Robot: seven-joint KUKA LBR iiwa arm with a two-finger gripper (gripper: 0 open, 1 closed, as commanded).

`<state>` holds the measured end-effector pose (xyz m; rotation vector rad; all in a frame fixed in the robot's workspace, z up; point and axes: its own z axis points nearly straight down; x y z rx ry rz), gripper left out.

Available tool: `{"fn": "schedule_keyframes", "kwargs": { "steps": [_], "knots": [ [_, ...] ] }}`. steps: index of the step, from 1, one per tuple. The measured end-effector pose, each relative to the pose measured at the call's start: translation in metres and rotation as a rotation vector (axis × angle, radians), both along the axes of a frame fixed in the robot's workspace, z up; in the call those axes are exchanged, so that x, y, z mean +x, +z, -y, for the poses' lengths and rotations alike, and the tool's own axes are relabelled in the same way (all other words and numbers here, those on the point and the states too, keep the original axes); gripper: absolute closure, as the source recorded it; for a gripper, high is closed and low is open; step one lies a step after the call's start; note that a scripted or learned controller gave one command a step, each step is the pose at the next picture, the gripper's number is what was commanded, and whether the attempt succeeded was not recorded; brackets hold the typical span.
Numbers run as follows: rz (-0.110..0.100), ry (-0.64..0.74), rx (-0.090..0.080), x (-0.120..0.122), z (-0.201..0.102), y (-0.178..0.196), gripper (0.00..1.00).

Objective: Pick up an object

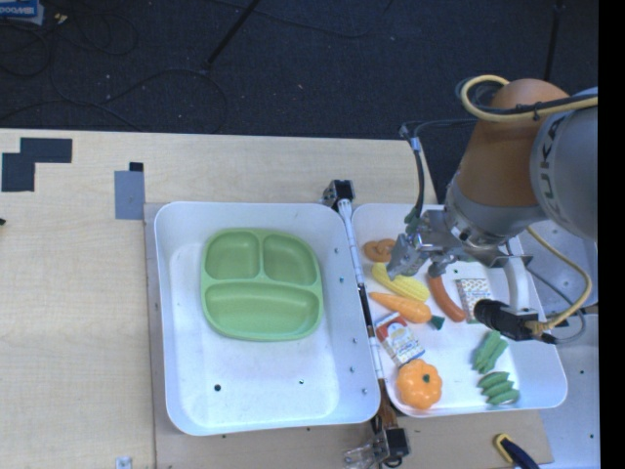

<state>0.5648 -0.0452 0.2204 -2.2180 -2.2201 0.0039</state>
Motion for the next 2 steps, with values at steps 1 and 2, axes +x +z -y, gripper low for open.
{"fn": "schedule_keyframes", "kwargs": {
  "steps": [1, 2],
  "knots": [
    [-0.001, -0.001, -0.001, 0.04, 0.017, -0.03, 1.0],
    [-0.001, -0.002, -0.001, 0.029, 0.106, -0.044, 1.0]
  ]
}}
